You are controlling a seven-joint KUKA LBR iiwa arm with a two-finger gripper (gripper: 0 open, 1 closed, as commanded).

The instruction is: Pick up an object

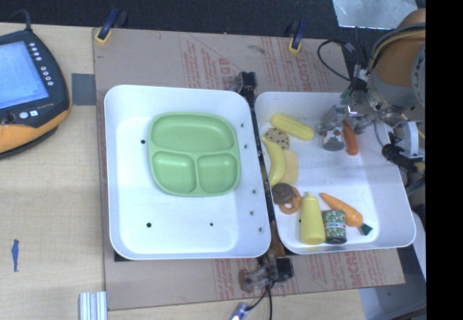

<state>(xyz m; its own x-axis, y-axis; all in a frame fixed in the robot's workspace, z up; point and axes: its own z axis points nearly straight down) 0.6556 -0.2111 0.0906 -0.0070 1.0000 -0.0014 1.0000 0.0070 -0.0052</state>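
Observation:
My gripper hangs over the far right part of the right bin, reaching in from the right. A short orange-red sausage lies right at its tip, and a small grey round piece sits beside it. Whether the sausage is gripped or only lying under the gripper is unclear. Elsewhere in this bin are a corn cob, a cookie, a banana, a brown pretzel, a yellow bottle, a small dark can and a carrot.
The left bin holds a green divided plate. A tablet-like pendant lies at the far left of the bench. Black cables loop behind the right bin near the arm.

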